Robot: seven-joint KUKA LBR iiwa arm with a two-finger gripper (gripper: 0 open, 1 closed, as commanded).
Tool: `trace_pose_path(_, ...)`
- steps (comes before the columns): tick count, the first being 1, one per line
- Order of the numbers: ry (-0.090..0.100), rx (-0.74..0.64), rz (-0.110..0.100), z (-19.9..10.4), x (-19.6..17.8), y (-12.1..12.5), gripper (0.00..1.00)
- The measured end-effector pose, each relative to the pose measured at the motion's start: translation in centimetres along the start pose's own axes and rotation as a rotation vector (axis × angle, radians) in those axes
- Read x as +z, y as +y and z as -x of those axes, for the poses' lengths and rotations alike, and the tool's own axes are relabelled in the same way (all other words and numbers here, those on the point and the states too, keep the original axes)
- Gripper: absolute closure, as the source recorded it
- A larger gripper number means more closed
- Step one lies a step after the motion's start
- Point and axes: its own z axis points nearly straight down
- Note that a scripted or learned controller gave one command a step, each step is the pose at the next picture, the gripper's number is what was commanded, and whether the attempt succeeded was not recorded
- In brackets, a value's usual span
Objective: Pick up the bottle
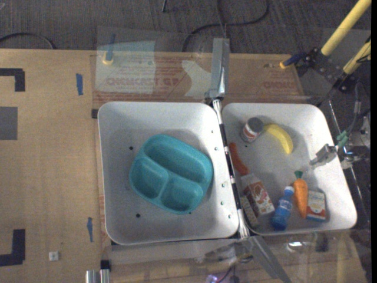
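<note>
Blue bottle [283, 207] lying in right bin [321, 117] near carrot [300, 194], gripper [326, 154] hovering at right rim, finger state indiscernible.

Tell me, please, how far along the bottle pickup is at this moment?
Nothing looks done yet: the blue bottle lies in the right bin between the juice carton and the carrot. The end effector sits near that bin's right rim, apart from the bottle. Reaching, grasping and lifting all remain.

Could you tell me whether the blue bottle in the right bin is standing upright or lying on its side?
Lying down: the bottle shows its full side, white cap end toward the banana, beside the carrot.
</note>
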Motion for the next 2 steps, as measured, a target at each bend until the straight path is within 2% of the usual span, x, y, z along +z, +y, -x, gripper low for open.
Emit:
trace_pose_path(1, -0.001, 0.081, 0.004, -3.7, 11.6, -1.6, 0.0)
trace_pose_path(2, -0.001, -0.025, 0.002, -0.4, 4.2, -0.4, 0.0)
